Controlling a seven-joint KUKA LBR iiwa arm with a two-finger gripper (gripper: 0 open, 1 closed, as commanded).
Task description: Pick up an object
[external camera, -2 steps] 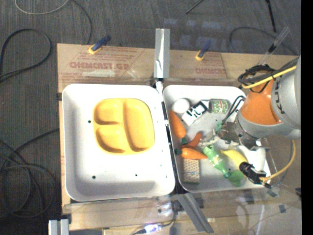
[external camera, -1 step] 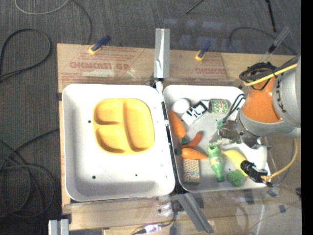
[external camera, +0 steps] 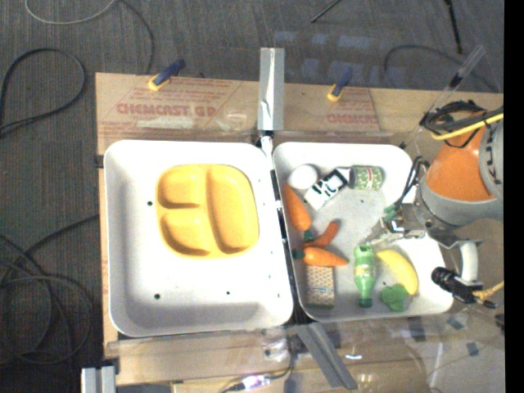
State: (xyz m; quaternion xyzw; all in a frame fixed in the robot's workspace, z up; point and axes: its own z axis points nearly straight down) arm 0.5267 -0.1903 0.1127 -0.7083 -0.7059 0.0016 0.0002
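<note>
While my gripper (external camera: 386, 229) hovers near the right bin's (external camera: 403, 155) right edge, a banana (external camera: 399, 270) lies below. Its grip state I cannot tell.

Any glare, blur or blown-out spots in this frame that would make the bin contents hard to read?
Camera view: soft overall, lighting even; the white bins wash out near their rims; the yellow tray is nearly clipped, its dividers faint; the label on the green bottle is too blurred to read; the pincer is small and indistinct.

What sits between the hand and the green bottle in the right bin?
Nothing visible does. The hand hangs over bare bin floor just up and right of the green bottle; the banana lies beside the bottle, off that line.
</note>
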